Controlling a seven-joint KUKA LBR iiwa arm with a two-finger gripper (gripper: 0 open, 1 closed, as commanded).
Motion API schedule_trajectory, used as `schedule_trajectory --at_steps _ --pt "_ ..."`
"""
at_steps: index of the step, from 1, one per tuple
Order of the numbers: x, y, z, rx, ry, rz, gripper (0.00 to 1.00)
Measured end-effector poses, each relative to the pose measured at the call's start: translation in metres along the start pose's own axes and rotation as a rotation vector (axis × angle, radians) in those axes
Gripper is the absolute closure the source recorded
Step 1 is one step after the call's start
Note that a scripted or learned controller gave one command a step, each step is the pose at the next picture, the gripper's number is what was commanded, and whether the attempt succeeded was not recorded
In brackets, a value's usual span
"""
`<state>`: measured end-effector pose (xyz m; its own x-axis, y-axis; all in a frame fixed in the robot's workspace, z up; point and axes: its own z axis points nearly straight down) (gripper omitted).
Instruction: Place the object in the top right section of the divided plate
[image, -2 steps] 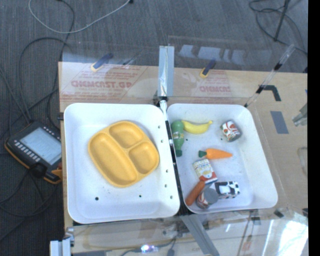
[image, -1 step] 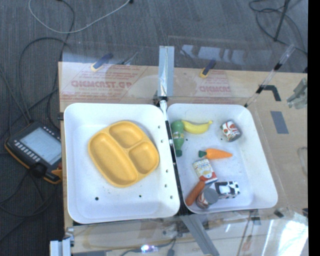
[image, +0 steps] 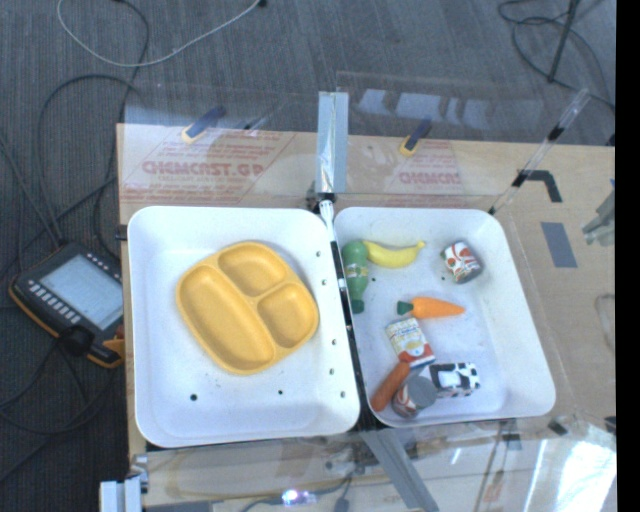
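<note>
Task not started: divided plate (image: 247, 305) sat bare in left bin (image: 160, 330), all toys lay in right bin (image: 520, 330); claw state indeterminable.

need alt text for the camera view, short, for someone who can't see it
A yellow divided plate lies in the left white bin. The right bin holds toy food: a banana, carrot, green bottle, small can and other items.

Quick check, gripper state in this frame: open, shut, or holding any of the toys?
Gripper: cannot be told from this camera view; every toy lies in the right bin, and the divided plate holds nothing.
</note>
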<state>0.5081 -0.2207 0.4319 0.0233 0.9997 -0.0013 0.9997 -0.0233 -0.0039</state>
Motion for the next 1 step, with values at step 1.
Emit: schedule_trajectory --at_steps 1 --pt "0.0008 0.0654 0.0002 0.001 -0.001 -0.054 1.00"
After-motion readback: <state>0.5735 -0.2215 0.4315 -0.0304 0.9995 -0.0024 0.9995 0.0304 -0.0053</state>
